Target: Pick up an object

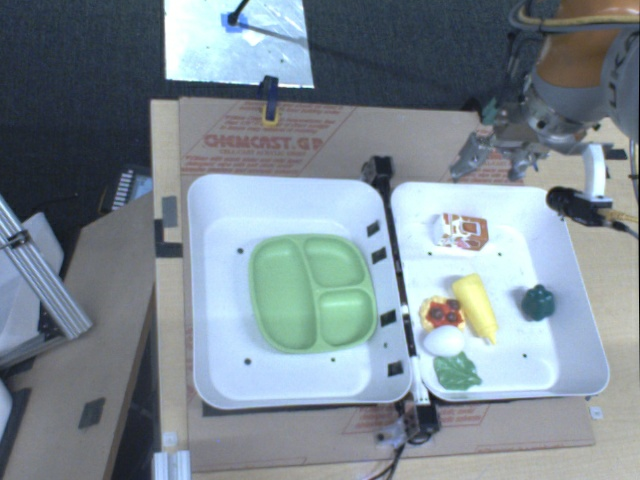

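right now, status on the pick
Gripper open, above right bin's far edge, holding nothing. Carton nearest below. Nothing in the way.

Two bins side by side on the tabletop (170, 138).
The left bin (215, 298) holds a divided plate (310, 293); the right bin (570, 278) holds a carton (461, 231) behind a corn cob (476, 306), egg (445, 341) and pepper (537, 302).

A green divided plate (308, 293) lies in the left bin (215, 268), and a shiny metal sheet (237, 28) lies beyond the bench.
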### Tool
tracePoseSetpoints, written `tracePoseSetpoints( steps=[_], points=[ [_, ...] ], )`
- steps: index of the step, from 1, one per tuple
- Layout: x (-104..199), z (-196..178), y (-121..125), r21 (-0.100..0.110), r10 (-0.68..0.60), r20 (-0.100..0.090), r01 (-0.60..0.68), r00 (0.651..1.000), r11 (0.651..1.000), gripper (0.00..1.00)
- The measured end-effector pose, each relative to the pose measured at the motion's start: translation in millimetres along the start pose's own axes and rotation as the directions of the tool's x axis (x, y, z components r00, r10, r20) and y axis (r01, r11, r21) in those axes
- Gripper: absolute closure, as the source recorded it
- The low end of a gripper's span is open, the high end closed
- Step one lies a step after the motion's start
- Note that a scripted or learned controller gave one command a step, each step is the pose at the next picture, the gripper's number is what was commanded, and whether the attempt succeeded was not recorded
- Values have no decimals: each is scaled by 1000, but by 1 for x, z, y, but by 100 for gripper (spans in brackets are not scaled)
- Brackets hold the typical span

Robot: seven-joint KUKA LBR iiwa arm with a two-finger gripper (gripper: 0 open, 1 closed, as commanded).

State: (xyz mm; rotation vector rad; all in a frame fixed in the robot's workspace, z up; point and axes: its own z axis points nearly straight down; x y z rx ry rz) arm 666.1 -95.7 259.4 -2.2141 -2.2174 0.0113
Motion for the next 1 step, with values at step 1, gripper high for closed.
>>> tracePoseSetpoints(
  steps=[1],
  points=[
    [0, -8, 2, -12, -2, 1, 2, 1000, 1000, 0]
  ],
)
